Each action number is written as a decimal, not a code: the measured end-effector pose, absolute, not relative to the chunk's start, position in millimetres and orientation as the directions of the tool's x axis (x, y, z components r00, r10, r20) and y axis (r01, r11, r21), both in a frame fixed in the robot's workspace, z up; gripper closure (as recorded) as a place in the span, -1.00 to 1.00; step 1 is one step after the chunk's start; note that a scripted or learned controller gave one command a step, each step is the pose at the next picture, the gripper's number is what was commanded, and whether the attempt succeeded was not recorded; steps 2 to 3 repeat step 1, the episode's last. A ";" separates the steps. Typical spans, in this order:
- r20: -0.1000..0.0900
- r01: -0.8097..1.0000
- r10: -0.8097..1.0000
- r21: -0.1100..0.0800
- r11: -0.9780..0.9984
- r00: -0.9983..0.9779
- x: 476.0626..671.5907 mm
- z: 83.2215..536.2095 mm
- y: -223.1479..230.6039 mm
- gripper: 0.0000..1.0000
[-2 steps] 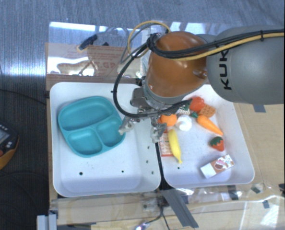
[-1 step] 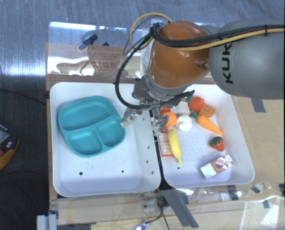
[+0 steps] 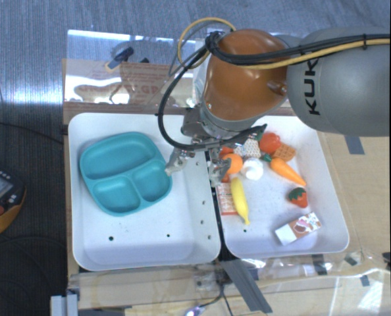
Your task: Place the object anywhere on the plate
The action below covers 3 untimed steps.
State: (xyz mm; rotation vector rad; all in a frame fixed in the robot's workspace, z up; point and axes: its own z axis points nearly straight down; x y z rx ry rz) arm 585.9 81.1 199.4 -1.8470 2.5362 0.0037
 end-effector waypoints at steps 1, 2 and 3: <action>-0.005 -0.952 -0.952 -0.001 0.307 -0.307 585.9 199.4 81.1 -1.00; -0.005 -0.952 -0.952 -0.001 0.307 -0.307 585.9 199.4 81.1 -1.00; -0.005 -0.952 -0.952 -0.001 0.307 -0.307 585.9 199.4 81.1 -1.00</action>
